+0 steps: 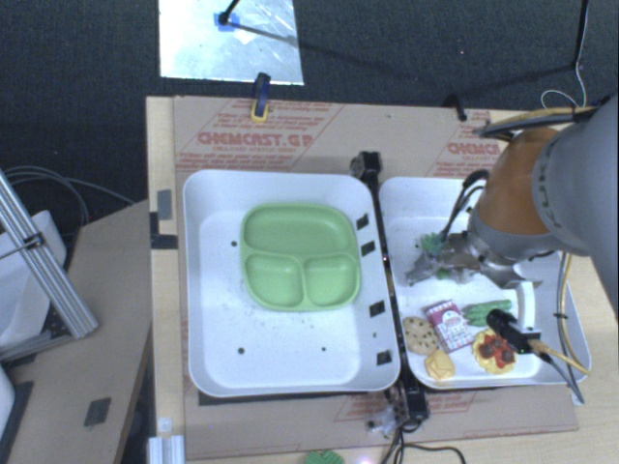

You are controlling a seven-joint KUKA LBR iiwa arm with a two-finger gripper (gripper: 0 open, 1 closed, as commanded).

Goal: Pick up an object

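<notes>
Your grey two-finger gripper [424,267] hangs low in the right white bin [406,201]; whether it grips anything, you cannot tell. Near it lie a small red-and-white packet [447,324] and round biscuit [419,334]: probably light, stiff; pinch across edges.

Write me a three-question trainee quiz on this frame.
1. True or false: the green tray lies in the left bin.
2. Which bin is the gripper over: A left, B right?
3. Fill in: the cookie lies beside a red ____.

Key: 1 true; 2 B, the right bin; 3 packet.
</notes>
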